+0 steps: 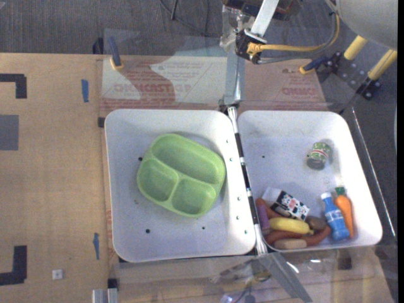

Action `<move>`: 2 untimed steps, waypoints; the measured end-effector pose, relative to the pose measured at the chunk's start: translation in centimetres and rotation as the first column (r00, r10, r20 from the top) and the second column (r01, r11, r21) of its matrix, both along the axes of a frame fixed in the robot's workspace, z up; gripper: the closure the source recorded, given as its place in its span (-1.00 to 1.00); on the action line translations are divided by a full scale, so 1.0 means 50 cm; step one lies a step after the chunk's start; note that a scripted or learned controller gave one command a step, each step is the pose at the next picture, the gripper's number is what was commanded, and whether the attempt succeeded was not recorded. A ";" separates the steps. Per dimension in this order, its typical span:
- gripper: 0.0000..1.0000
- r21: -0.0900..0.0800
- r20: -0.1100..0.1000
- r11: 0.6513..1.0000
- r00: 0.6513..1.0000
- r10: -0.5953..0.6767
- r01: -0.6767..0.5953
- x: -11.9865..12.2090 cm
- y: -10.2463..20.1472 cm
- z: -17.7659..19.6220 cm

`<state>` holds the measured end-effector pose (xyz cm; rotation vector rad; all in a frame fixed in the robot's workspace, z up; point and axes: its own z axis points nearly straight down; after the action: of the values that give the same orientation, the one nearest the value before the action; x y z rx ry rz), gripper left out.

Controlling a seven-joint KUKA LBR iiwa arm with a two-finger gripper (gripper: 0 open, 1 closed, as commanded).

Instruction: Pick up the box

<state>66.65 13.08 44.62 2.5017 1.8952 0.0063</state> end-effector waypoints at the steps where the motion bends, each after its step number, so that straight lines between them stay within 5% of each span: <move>1: 1.00 0.001 -0.007 0.973 0.973 0.232 -0.232 -0.034 0.192 -0.038; 2: 1.00 0.001 -0.003 0.972 0.972 0.234 -0.234 -0.033 0.195 -0.016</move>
<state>64.98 22.83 43.83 2.2627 2.1788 0.0031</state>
